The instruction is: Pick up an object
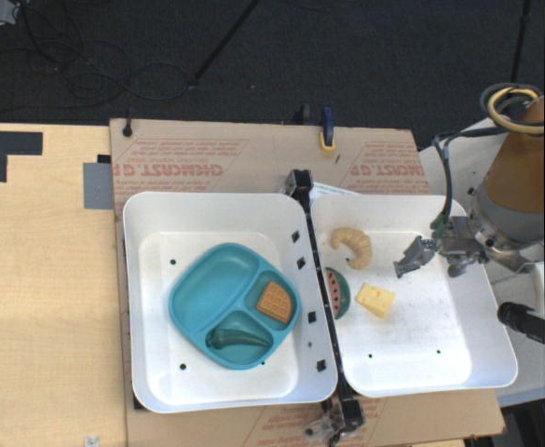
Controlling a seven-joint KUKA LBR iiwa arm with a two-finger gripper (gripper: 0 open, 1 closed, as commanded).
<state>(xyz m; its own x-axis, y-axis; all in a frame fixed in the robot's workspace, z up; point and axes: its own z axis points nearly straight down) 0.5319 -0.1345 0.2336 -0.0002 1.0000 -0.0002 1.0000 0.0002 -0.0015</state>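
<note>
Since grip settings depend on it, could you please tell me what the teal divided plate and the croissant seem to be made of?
Teal divided plate: probably hard plastic, with a uniform colour, a smooth moulded rim and a soft sheen.
Croissant: likely a toy, plastic or rubber, with an even tan surface and a rounded moulded shape; real pastry cannot be ruled out.

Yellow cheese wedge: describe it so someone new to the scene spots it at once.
Find the right bin of the two white bins. Near its left wall lie three small items: a tan croissant, a watermelon slice against the divider, and the cheese wedge just right of the slice. It is the pale yellow, blocky, flat-sided one.
</note>
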